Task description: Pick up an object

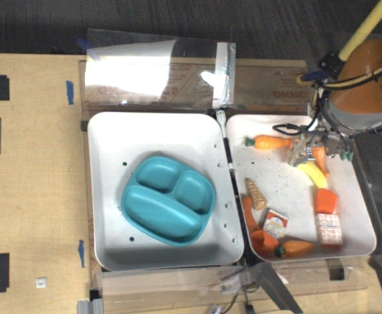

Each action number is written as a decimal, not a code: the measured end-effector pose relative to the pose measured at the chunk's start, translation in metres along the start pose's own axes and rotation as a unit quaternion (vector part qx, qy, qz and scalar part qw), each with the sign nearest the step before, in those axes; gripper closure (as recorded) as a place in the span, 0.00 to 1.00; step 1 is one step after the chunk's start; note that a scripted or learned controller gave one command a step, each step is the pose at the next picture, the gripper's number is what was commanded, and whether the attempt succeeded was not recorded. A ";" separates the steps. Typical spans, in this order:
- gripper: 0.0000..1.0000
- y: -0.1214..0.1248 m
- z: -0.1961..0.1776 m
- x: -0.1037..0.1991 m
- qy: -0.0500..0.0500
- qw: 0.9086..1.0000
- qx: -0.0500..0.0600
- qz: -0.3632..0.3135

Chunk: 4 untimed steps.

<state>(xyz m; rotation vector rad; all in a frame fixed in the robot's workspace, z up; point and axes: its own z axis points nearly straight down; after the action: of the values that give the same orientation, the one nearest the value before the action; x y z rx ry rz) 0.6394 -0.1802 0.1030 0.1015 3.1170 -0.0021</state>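
Fingers [307, 150]: you cannot tell whether they are spread or closed, since the dark wrist and cables blur them. You see them low over the right bin [364, 208] at its twelve o'clock end. Just beside them, at nine o'clock, lies a carrot [269, 142]; at six o'clock a banana [314, 174] touches an orange block [326, 201]. Farther toward six sit a pink box [329, 228] and a cone [256, 194]. Your left bin [106, 175] holds a teal tray [168, 199].
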 end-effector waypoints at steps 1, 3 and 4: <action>1.00 0.067 -0.137 -0.001 0.000 0.998 0.000 -0.063; 0.00 0.002 0.005 0.037 0.006 0.997 0.000 -0.072; 0.00 -0.019 0.013 0.051 0.007 0.999 -0.001 -0.037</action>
<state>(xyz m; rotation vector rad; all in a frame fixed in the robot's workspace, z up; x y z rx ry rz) 0.5875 -0.1960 0.0884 -0.0155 3.1322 -0.0002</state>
